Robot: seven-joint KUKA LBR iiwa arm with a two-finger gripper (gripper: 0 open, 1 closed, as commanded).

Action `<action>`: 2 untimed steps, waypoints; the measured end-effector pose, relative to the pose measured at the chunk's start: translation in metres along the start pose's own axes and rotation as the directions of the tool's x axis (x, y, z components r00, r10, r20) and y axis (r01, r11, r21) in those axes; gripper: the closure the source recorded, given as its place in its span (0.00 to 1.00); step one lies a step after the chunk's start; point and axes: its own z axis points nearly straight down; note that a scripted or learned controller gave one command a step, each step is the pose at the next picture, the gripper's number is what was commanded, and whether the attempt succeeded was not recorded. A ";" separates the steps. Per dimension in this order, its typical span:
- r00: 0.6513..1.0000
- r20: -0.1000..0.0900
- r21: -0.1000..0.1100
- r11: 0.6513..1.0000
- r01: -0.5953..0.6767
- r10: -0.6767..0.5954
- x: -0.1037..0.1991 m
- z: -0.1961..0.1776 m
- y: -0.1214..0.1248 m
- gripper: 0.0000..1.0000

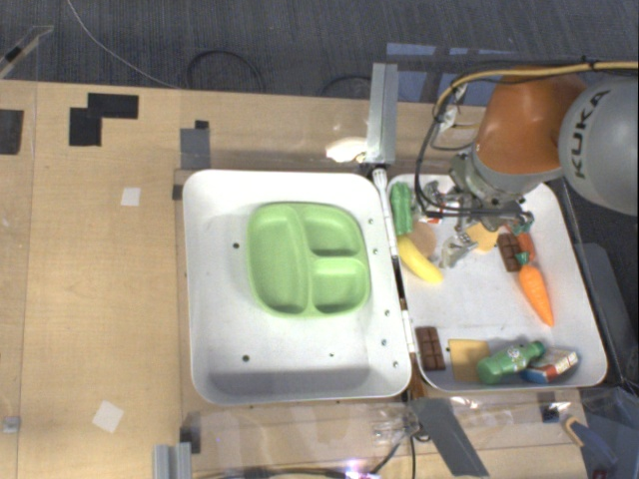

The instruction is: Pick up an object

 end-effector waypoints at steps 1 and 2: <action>0.997 0.014 0.009 0.997 0.080 -0.080 0.073 -0.003 0.024 0.00; 0.998 -0.008 -0.009 0.998 0.064 -0.064 0.055 0.010 0.023 0.00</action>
